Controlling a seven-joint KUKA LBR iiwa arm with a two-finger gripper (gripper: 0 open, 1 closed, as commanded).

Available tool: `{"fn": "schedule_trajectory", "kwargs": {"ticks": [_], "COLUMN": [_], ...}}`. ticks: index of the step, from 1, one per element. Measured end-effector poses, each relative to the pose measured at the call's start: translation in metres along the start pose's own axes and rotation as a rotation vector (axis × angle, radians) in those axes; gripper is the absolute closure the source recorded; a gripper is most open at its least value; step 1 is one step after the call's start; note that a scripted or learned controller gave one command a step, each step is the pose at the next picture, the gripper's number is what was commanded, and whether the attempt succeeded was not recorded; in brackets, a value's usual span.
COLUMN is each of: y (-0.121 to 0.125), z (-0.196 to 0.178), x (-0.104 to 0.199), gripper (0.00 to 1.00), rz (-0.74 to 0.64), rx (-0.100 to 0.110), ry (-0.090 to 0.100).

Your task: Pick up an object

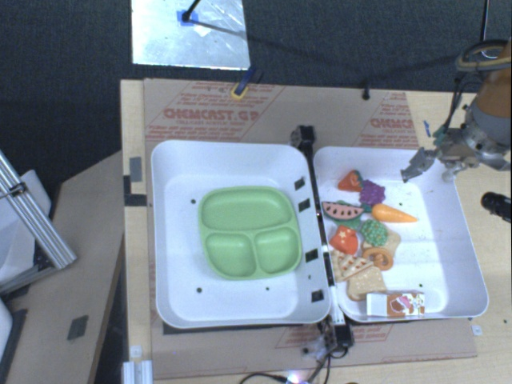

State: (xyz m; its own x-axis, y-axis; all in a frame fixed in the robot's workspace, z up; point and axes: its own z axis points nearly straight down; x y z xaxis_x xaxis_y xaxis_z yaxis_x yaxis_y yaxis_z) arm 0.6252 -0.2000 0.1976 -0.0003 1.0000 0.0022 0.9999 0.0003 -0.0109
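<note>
My end effector (430, 166) hangs spread and empty over the right bin's (456, 238) far edge. The toy food pile (366, 234) lies against that bin's left side. A green divided plate (246, 232) sits in the left bin (172, 214), on the cardboard-covered bench (208, 110).

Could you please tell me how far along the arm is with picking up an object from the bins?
Nothing looks done yet: the toy foods, such as the carrot and grapes, all lie in the right bin. In hand: the tool hangs above that bin's far right corner, apart from the pile, with nothing between its fingers. Left: reaching a piece, closing on it and lifting it. The green tray sits in the left bin.
</note>
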Motion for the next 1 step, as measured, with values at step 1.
{"fn": "schedule_trajectory", "kwargs": {"ticks": [1], "y": [0.0030], "z": [-0.0084], "x": [0.0005], "gripper": [0.00], "rz": [-0.003], "rx": [-0.013], "ry": [-0.003]}}
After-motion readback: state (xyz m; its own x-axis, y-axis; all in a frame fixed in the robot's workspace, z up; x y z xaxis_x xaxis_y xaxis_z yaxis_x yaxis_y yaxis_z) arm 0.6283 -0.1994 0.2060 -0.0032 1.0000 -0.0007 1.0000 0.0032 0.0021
